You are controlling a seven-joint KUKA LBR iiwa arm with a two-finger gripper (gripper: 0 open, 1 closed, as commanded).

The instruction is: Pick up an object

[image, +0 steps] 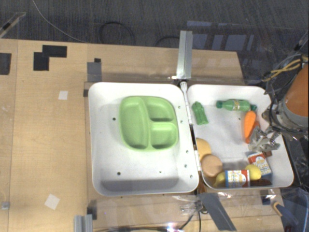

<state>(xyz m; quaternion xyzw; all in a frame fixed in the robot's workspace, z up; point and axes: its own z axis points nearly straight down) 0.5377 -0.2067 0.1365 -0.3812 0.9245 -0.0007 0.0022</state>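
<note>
The right bin (pixel 227 124) holds several objects. An orange carrot (pixel 249 124) lies at its right side, and a green bottle (pixel 235 105) lies on its side near the far wall. A small green packet (pixel 199 113) rests by the left wall. Along the near wall sit two tan buns (pixel 209 163), a bottle with a blue and yellow label (pixel 236 178), a yellow lemon (pixel 253 171) and a red and white carton (pixel 261 163). My gripper (pixel 263 141) hangs low at the bin's right side, just below the carrot's tip and above the carton. Nothing shows in its grasp.
The left bin (pixel 104 129) bears a green divided plate (pixel 147 123). A metal post (pixel 184 57) stands behind the seam between the bins. The arm's orange band (pixel 297 98) and cables (pixel 285 71) overhang the right bin's right rim.
</note>
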